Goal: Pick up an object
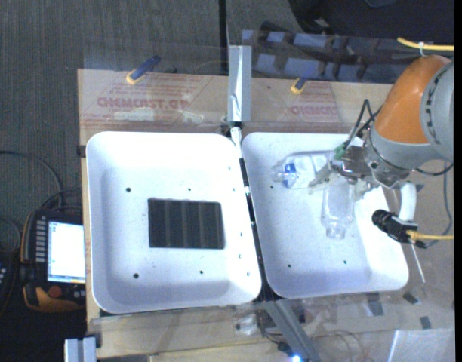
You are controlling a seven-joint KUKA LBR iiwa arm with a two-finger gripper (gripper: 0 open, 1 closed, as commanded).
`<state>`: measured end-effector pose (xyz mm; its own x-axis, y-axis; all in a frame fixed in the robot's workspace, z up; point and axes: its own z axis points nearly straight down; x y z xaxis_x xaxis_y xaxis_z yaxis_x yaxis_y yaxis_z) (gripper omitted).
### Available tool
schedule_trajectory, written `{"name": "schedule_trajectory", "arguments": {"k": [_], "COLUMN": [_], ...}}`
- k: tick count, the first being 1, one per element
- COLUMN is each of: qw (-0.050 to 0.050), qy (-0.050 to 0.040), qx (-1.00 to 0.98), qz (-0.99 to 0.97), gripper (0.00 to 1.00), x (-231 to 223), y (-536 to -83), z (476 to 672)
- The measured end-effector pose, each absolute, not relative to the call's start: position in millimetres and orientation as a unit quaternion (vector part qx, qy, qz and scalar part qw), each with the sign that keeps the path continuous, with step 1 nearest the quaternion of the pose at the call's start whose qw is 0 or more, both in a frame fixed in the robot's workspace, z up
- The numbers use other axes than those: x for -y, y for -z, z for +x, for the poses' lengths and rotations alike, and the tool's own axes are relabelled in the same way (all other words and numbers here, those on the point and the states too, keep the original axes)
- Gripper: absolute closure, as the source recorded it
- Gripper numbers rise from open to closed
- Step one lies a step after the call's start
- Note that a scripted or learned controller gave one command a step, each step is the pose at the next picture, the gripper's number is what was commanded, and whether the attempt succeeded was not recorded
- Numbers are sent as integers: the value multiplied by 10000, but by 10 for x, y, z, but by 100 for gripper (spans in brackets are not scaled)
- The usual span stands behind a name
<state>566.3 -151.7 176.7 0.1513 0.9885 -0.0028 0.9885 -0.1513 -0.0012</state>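
A clear plastic bottle (pixel 300 168) with a blue cap lies near the back of the right bin (pixel 306 274). A second clear bottle (pixel 337 211) shows just in front of it, pointing toward the bin's front. My gripper (pixel 347 173) hovers over the back right part of this bin, right above the top end of the second bottle and beside the capped one. The clear plastic and the wrist hide how the gripper meets the bottle. A black ridged rectangular block (pixel 186 223) lies flat in the middle of the left bin (pixel 114 277).
The arm with its orange band (pixel 412 104) comes in over the right bin's right rim. A black cable connector (pixel 389 225) hangs by that rim. A metal divider post (pixel 237 89) stands behind the seam between the bins.
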Motion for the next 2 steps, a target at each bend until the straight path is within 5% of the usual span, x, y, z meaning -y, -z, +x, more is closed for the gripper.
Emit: {"name": "schedule_trajectory", "arguments": {"k": [1, 2], "qw": [-4, 74], "qy": [20, -34], "qx": [-6774, -6524], "qz": [7356, 7578], "gripper": [0, 0], "x": [1908, 1982], "y": [-1615, -1502], "z": [5648, 6491]}}
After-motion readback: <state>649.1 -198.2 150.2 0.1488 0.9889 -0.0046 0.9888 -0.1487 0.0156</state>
